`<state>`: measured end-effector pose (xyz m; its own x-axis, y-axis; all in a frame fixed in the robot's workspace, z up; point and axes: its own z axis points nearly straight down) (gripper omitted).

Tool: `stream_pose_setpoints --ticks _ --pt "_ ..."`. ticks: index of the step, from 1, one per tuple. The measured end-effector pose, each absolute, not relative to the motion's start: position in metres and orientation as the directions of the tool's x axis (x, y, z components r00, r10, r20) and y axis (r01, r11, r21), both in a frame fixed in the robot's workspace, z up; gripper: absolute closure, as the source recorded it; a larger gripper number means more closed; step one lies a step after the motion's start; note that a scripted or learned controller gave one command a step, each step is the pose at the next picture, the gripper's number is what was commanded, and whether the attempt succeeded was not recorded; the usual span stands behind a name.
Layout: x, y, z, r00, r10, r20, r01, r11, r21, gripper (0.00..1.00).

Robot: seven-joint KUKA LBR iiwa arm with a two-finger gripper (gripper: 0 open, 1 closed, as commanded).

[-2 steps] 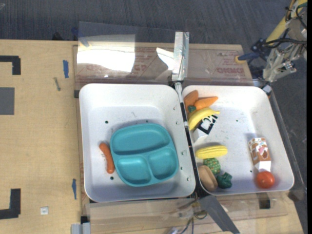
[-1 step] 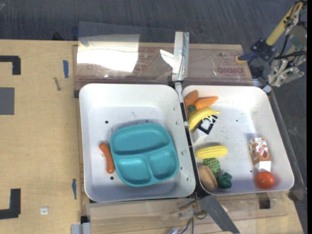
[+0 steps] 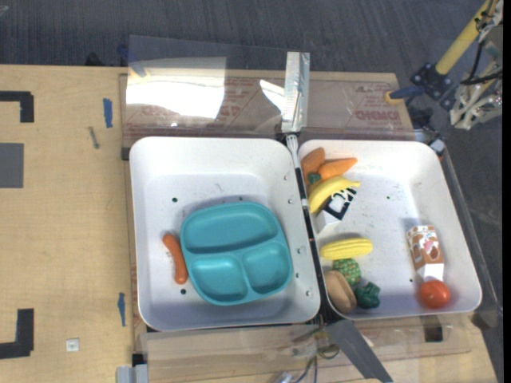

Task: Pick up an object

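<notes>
I cannot tell from here whether my pincer is released or clenched, and nothing in either bin is lifted, so I judge that the pick has not yet begun and I am at the choosing stage. The right bin (image 3: 459, 214), on the side my arm comes in from, would be the pincer's nearest ground, and it holds most of the candidates. The tomato (image 3: 434, 294) and the small bottle (image 3: 425, 250) just above it sit by the wall closest to that approach, with bare floor around them. Farther off, crowded along the wall the two bins share, are a banana (image 3: 331, 191), a carrot (image 3: 335, 167), a corn cob (image 3: 346, 249), a brown lump (image 3: 341, 291) and something green (image 3: 368, 294) touching it. Farthest of all, in the left bin (image 3: 160, 174), lie a teal divided plate (image 3: 235, 251) and a sausage (image 3: 175, 258) beside it. I think the next move calls for a straight drop over the tomato or the bottle, since they stand apart from the cluster; the tomato may roll, so I would centre carefully. The bins rest on a pale wooden table (image 3: 56, 214) with a clear sheet (image 3: 184, 94) behind them, dark carpet (image 3: 239, 14) lies beyond, and a yellow stand (image 3: 467, 38) rises at the back corner.
</notes>
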<state>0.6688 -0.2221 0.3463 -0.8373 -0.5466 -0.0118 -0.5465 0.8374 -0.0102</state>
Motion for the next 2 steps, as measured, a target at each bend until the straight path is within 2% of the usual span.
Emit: stream_pose_setpoints --ticks 1,2 --pt "0.669 -0.147 0.342 -0.815 -0.579 -0.007 -0.579 0.816 -0.002 1.00" --pt "0.669 -0.107 0.360 -0.824 -0.566 -0.012 -0.566 0.824 -0.006 1.00"
